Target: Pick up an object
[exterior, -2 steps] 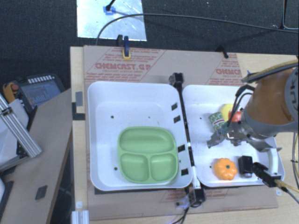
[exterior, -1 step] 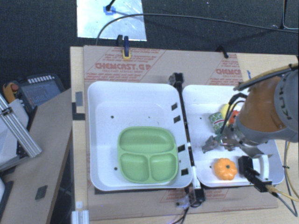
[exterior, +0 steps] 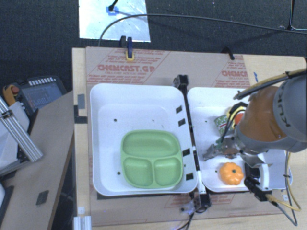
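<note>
Camera view, looking down at a slant on two white bins side by side on a cardboard-covered bench (exterior: 144, 63). Left bin (exterior: 108, 102): holds a green divided plate (exterior: 151, 158) with three compartments, sitting toward the near right part of the bin floor, flat. Right bin (exterior: 204, 104): mostly covered by the grey arm (exterior: 288, 114) with its orange band (exterior: 259, 116), reaching in from the right. Gripper (exterior: 216, 150) low over the middle of the right bin, metallic tip pointing left toward the divider between the bins. Finger state: cannot tell, tip too small and blurred to separate the fingers. Nothing visibly pinched at the tip. Small orange pumpkin-shaped object (exterior: 230, 173) lying on the right bin floor near the near edge, just nearside and slightly right of the gripper tip, close to it but apart from it, not between the fingers. Green-and-red item (exterior: 221, 122) on the far side of the gripper, partly hidden by the arm; identity unclear. Black cable clips (exterior: 181, 123) along the divider. Off the bench: teach pendant (exterior: 41, 94) at left, shiny metal sheet (exterior: 113, 12) on the dark floor at far left, yellow clamp (exterior: 129, 49) on the far bench edge.
</note>
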### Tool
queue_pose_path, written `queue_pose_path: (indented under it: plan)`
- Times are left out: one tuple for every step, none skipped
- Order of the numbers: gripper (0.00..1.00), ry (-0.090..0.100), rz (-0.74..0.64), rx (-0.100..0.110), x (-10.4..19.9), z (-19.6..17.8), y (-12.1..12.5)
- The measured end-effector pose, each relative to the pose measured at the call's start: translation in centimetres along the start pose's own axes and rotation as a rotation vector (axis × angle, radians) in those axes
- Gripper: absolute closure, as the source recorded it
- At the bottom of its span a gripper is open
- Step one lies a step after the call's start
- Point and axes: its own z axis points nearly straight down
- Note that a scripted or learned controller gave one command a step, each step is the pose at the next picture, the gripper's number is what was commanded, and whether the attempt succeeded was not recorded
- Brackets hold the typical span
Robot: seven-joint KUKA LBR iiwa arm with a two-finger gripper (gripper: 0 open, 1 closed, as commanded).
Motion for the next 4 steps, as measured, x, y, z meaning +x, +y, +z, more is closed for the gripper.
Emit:
queue_pose_path:
  plan:
    - [1.00,-0.001,-0.001,-0.005,0.0,-1.2,0.1]
    - [1.00,-0.003,-0.003,-0.010,-0.1,-7.6,0.1]
    - [1.00,-0.003,-0.002,-0.010,-1.1,-12.7,-0.2]
    - [1.00,-0.003,-0.003,-0.008,-1.1,-15.2,-0.1]
